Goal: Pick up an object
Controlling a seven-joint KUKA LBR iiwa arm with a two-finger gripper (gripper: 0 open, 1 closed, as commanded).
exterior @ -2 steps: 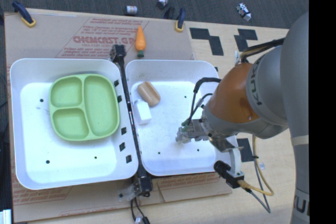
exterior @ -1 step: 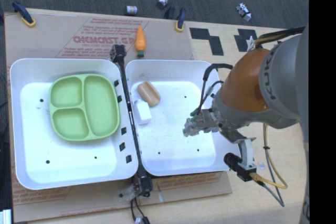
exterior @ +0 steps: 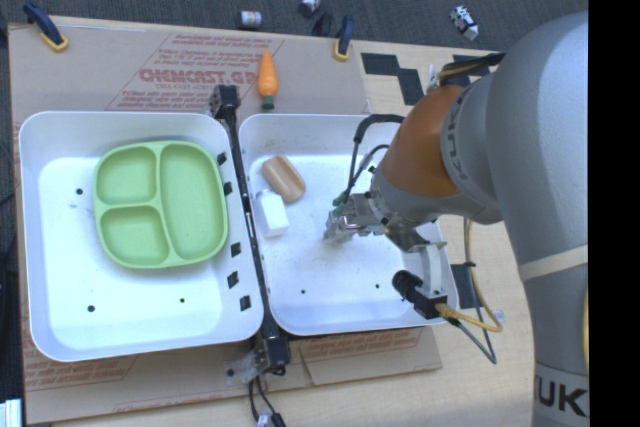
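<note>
Beside pincer (exterior: 340, 227), bread roll (exterior: 284, 179), white block (exterior: 272, 213), green tray (exterior: 161, 204) apart

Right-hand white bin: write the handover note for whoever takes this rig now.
Gripper: low in the right-hand white bin, over bare floor; finger state unclear, nothing visibly held.
Things: tan bread-roll-shaped object and small white block lie near the right bin's left wall. Green divided plate sits in the left white bin.
Done: nothing picked.
Left: grasp and lift one object.
</note>
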